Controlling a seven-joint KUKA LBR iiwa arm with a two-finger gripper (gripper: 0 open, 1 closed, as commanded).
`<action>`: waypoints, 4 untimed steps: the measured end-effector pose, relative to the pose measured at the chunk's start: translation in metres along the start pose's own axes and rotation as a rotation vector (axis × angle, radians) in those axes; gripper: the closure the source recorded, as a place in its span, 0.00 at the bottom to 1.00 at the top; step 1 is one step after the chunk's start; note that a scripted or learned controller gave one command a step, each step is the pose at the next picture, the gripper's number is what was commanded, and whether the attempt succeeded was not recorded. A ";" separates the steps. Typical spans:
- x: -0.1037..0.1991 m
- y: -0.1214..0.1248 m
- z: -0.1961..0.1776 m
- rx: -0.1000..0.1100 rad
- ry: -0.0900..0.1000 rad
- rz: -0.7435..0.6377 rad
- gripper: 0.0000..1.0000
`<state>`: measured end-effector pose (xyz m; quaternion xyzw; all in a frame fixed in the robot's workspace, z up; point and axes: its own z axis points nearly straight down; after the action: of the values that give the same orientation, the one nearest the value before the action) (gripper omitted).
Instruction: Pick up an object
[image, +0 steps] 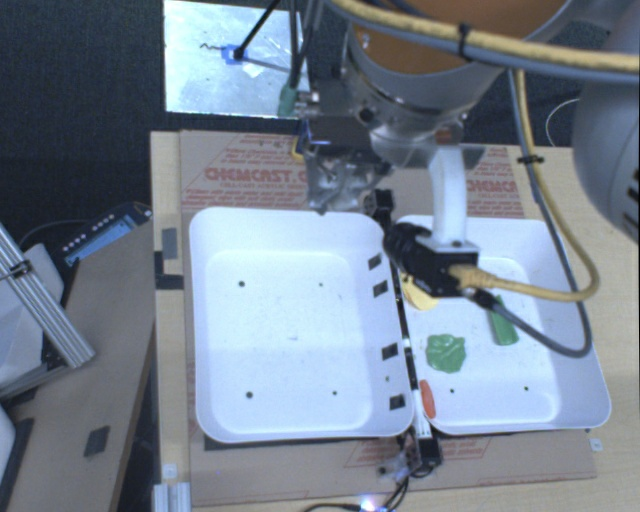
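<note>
1. Gripper (342, 192) hangs over the far edge of the left bin (290, 330), close to that bin's far right corner. It is seen from above and blurred, so whether it is open or closed cannot be told.
2. The arm (440, 45) reaches in from the far right, its orange band high over the seam between the two bins.
3. The left bin shows a bare white floor with a few small dark dots.
4. The right bin (545, 395) holds the loose things, all in its left half or middle:
   - a green lump (446, 352) lies on the floor, left of centre;
   - a green stick (502, 327) lies tilted just right of the lump and a little farther back, not touching it;
   - a yellow piece (420, 296) lies by the left wall, farther back than the lump and partly hidden by the robot's hardware;
   - an orange piece (427, 398) lies against the left wall in the near corner.
5. All four things sit nearer and to the right of the gripper, apart from it.
6. Cardboard (240, 165) with red print lies under both bins.
</note>
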<state>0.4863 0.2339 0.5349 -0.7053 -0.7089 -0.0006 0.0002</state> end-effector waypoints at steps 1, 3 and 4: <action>0.000 0.000 0.000 0.000 0.000 -0.001 1.00; 0.000 0.000 0.000 0.000 0.000 -0.001 1.00; 0.000 0.000 0.000 0.000 0.000 -0.001 1.00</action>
<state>0.4864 0.2342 0.5348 -0.7050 -0.7093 -0.0006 0.0000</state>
